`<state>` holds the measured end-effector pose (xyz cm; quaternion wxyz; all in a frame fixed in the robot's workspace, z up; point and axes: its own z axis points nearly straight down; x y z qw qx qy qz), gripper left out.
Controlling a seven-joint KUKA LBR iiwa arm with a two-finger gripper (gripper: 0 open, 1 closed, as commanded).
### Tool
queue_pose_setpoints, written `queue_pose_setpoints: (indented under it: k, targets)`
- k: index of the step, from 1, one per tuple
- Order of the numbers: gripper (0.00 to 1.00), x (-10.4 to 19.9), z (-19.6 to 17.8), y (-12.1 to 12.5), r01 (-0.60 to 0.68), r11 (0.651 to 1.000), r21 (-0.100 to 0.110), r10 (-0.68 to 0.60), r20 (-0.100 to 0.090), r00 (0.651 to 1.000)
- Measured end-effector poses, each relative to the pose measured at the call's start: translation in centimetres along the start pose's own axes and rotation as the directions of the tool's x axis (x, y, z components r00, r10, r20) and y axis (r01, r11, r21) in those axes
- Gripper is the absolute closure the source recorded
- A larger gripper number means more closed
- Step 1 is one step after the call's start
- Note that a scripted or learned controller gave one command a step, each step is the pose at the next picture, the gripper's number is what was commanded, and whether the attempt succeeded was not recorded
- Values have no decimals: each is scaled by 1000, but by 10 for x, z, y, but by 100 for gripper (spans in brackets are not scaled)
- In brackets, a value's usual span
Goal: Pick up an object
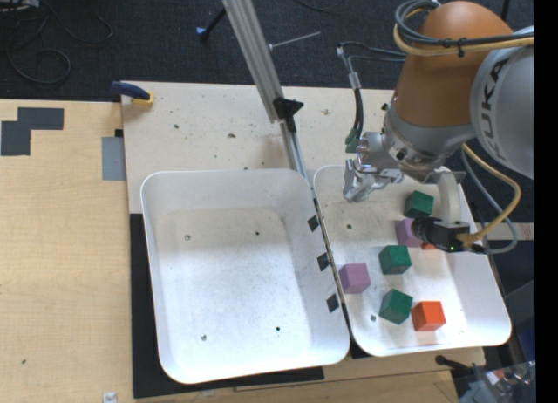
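The arm [453, 70] reaches in from the right and hangs its claw [359, 185] over the far end of the right bin [488, 323]. The metal fingers point down, but glare and blur blend them together, so whether they are spread or closed cannot be told; nothing is seen between them. In the same bin lie 3 green cubes [395, 259], [397, 305], [419, 203], 1 orange cube [428, 315] and a purple cube [354, 276] near the divider. A 2nd purple block [406, 232] is partly covered by a black fitting [440, 235]. The left bin [235, 270] sits beside it on the bench [61, 244].
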<state>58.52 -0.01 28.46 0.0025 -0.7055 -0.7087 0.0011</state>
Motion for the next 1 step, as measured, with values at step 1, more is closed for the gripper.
queue_pose_setpoints:
  k: [1]
  targets:
    - [100, 56, 18, -15, 1, 1000, 1, -1, 0, 1000]
